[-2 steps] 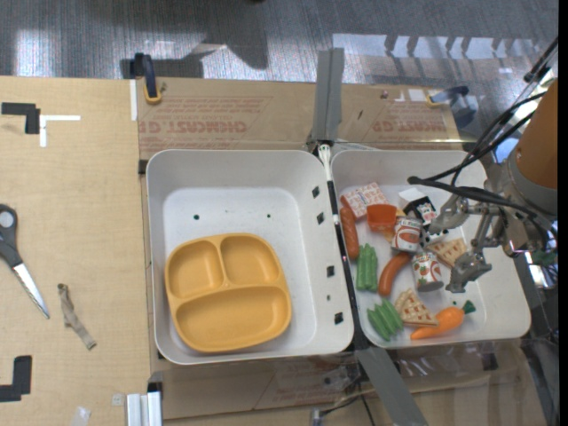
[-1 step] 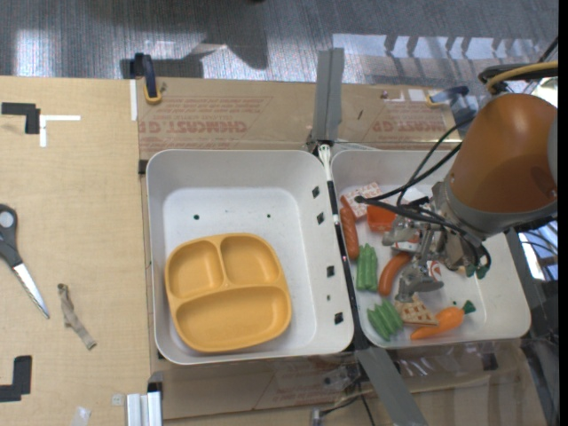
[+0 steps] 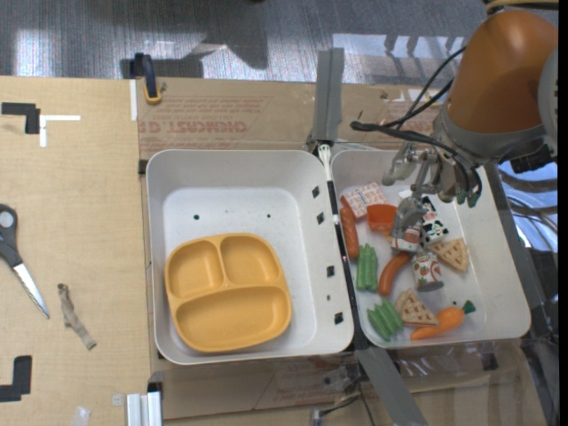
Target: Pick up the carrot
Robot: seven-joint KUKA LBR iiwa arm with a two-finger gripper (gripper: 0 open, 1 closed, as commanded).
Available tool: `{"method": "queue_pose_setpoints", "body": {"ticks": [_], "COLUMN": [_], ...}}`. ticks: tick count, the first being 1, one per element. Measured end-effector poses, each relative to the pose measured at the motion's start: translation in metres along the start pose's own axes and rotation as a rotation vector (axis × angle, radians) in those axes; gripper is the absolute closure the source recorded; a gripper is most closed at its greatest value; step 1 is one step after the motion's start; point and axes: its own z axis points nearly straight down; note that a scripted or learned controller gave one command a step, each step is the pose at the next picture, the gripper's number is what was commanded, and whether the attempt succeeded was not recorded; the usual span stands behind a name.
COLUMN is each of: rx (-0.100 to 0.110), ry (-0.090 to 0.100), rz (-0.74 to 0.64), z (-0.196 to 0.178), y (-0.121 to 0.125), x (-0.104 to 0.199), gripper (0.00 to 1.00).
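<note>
The carrot (image 3: 441, 322), orange with a small green top, lies near the front right corner of the right bin (image 3: 508, 264). It rests beside a waffle-like wedge (image 3: 413, 307). My gripper (image 3: 414, 213) hangs from the grey and orange arm over the middle of the same bin. It is above a cluster of toy food, well behind and slightly left of the carrot. Nothing shows the carrot in its grasp.
Around the gripper lie a cow-patterned carton (image 3: 433, 231), a pizza slice (image 3: 453, 254), sausages (image 3: 349, 232), an orange cup (image 3: 382, 217), and green pods (image 3: 366, 269). The left bin (image 3: 231, 180) holds a yellow divided plate (image 3: 229, 291). Scissors (image 3: 18, 260) lie far left.
</note>
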Motion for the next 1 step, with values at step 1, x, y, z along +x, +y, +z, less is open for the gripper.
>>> {"method": "queue_pose_setpoints", "body": {"ticks": [1], "rx": [0.0], "ry": [0.003], "rz": [0.0], "z": [0.0016], "y": [0.0003], "x": [0.0004], "gripper": [0.0]}}
